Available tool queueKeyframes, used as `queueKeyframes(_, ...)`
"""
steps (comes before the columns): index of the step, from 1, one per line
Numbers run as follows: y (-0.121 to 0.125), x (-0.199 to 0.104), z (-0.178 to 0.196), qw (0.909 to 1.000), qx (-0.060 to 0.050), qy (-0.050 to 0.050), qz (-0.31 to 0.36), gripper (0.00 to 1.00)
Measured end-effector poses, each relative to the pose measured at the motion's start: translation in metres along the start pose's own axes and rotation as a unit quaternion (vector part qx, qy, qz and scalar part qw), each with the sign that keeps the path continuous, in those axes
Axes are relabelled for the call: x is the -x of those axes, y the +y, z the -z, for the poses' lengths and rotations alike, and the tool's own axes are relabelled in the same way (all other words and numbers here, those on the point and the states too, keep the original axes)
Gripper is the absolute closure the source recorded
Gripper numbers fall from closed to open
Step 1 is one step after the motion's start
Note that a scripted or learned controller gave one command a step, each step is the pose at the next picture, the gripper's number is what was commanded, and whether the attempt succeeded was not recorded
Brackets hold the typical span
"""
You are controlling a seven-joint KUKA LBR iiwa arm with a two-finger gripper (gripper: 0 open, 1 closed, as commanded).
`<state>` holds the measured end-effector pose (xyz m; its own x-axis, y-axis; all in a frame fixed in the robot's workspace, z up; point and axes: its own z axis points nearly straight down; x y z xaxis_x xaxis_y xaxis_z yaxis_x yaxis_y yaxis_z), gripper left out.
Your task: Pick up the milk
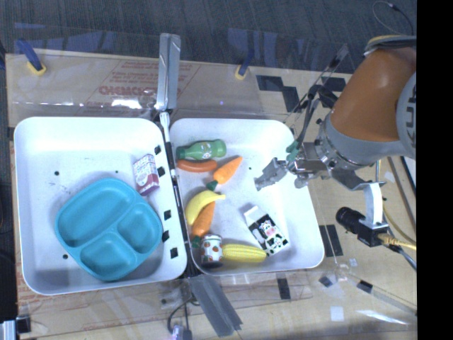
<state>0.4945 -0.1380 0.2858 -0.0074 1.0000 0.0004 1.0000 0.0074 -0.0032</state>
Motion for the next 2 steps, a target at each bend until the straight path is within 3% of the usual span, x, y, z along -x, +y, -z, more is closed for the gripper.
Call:
queueKeyframes(1, -0.0001, 0.0634, -0.1946, 0.9964, 0.001, 0.000, 0.085, 0.00)
queueKeyframes(2, 0.0003, 0.0631, -0.1848, 0.9961, 0.001, 0.000, 0.088, 1.00)
